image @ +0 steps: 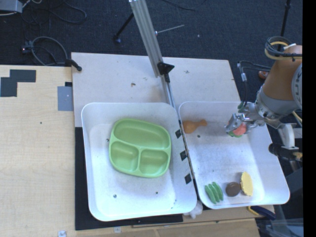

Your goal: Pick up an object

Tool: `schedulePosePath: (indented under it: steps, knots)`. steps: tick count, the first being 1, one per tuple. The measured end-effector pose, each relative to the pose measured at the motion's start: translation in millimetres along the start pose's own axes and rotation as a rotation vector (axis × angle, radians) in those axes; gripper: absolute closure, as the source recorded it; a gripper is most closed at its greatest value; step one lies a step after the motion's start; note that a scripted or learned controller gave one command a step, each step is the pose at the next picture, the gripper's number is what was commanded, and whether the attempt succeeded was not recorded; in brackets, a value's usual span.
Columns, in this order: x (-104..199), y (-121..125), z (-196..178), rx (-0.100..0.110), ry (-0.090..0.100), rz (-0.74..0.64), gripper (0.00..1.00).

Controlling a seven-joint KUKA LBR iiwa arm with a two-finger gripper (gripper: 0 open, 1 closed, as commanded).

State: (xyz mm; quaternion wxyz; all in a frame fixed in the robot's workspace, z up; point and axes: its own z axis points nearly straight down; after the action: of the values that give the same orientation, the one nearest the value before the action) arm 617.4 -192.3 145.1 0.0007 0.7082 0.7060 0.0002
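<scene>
Gripper [239, 125]: over right bin [276, 194], far edge; fingers closed around a red item [239, 130].
Red item: directly beneath gripper, between fingers.
Drumstick [194, 126]: left of gripper, long axis pointing toward it.

Matt green plastic tray [139, 148] in a smooth white plastic bin [94, 132]; pale wood-grain tabletop [34, 157]; ribbed metal rail [148, 33].

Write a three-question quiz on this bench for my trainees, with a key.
1. True or false: the green tray lies in the left bin.
2. Which item lies nearest the divider in the right bin? A) orange piece B) yellow piece C) brown piece
3. Fill in: the pincer hangs over a ___ item.

Key: 1 true; 2 A; 3 red.
</scene>
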Motion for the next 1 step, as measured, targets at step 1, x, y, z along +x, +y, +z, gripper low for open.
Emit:
schedulePosePath:
  steps: [1]
  knots:
    - [6.3,8.5,-50.1,-0.003,0.000,-0.005,1.00]
